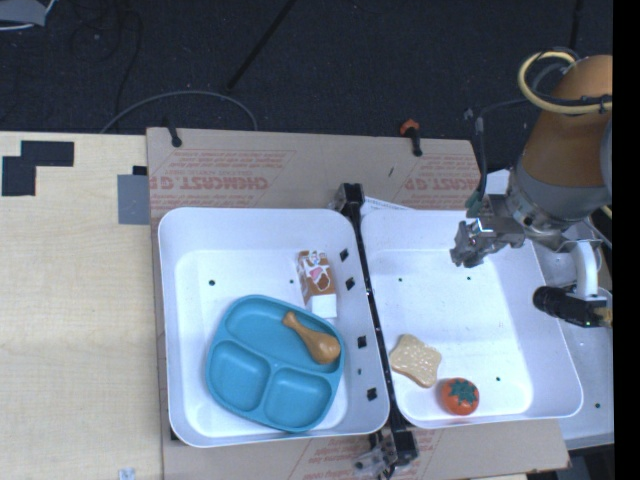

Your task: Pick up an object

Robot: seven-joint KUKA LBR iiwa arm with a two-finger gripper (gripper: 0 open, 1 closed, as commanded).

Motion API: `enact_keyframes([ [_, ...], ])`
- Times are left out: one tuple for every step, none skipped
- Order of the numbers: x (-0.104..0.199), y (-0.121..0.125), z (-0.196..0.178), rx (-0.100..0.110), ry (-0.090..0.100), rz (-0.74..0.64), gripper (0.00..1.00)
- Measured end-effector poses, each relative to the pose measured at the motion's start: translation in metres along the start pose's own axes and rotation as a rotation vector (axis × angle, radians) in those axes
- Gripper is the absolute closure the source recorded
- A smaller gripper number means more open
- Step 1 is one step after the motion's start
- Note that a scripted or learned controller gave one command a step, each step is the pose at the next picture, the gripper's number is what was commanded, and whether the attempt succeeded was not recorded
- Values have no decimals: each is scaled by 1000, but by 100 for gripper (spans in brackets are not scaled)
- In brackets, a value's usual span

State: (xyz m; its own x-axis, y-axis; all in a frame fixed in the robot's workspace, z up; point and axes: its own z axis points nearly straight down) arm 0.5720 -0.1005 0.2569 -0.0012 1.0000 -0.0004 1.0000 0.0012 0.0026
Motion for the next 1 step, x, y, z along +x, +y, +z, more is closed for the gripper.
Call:
enact_keyframes([
  [52,11,17,7,2,-2,100],
])
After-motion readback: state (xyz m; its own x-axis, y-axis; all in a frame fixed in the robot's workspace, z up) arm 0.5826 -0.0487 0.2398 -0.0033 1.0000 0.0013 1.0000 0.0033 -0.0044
